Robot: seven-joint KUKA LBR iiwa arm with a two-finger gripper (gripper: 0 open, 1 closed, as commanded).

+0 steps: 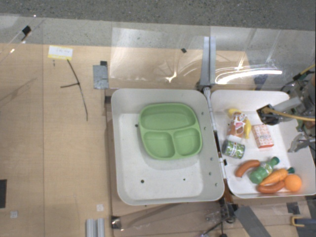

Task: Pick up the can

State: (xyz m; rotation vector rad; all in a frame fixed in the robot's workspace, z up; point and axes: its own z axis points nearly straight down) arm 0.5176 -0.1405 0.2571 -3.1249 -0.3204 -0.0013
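The can [233, 148], silver with a green label, lies on its side near the left wall of the right bin [256, 98], just below a small juice carton [238, 124]. My gripper [302, 142] is at the right edge of the same bin, well to the right of the can and apart from it. Nothing can be seen held in it.
A green divided plate [171, 131] sits in the left bin [163, 189]. In the right bin, a banana [248, 130], a pink box [263, 136], a sausage [246, 168], a green bottle [262, 170], a carrot [276, 177] and an orange [293, 182] crowd the middle and front.
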